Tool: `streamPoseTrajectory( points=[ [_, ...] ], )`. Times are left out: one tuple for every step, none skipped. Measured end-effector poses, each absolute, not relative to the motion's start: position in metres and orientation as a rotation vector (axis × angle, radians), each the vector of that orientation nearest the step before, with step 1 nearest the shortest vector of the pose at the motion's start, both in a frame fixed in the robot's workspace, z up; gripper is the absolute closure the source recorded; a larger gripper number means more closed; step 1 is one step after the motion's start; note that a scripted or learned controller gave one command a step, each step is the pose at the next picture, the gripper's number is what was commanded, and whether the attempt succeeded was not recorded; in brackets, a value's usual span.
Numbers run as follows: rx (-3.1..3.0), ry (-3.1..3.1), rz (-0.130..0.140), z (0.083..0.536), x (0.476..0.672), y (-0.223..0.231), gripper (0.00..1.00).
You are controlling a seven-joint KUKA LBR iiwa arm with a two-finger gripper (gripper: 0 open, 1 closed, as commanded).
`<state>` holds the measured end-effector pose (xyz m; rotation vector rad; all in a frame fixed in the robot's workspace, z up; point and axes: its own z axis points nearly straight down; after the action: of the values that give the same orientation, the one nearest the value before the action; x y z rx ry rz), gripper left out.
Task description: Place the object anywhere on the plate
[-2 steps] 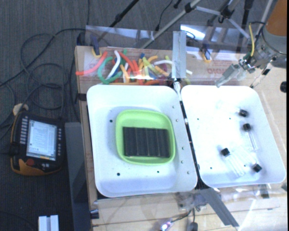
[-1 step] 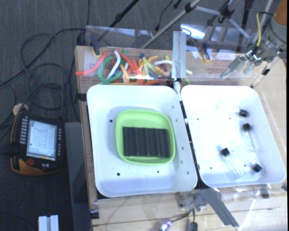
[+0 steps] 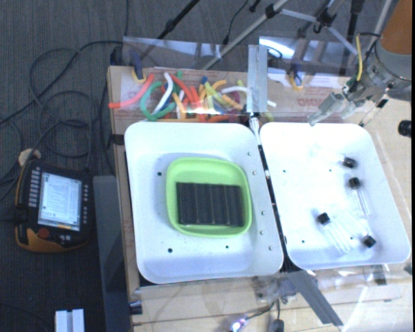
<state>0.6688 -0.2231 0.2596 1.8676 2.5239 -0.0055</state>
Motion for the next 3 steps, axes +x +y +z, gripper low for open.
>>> streamPoseTrajectory(
  points=[
    [1.954,2.457,0.0,0.302,0.669,-0.223,0.0],
    [2.005,2.418,0.0,0.278,0.669,-0.222,0.0],
    [2.002,2.418,-0.005,0.251,0.669,-0.223,0.0]
  ],
)
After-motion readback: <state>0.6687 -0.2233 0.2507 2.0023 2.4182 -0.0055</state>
